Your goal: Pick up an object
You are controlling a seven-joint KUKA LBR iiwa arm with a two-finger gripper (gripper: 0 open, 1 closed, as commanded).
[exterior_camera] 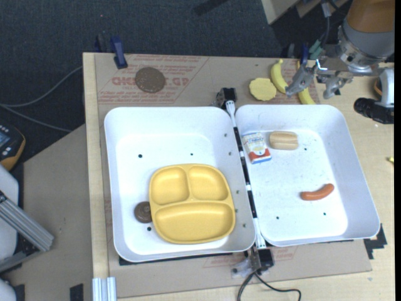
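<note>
sausage [316, 193] is judged the easiest thing to be picked, since it lies alone on bare floor toward the near right of the right bin [351, 168], well apart from the walls. a good grasp would be made by bringing the claw [313, 79] down over its middle, with the fingers set across its short width rather than along its length, and by closing only once the bin floor is nearly met. the bun [284, 140] and the small carton [256, 147] lie close together at the far left of the same bin, so a try there could be spoiled by crowding. the yellow divided plate [190, 202] and a brown disc [143, 212] are seen in the left bin [125, 137]. the arm is held at the far right, beyond the right bin's far rim, with the claw hanging over the tabletop [207, 74] near a banana [280, 75]. the fingers are seen spread apart, and nothing is held between them.
</note>
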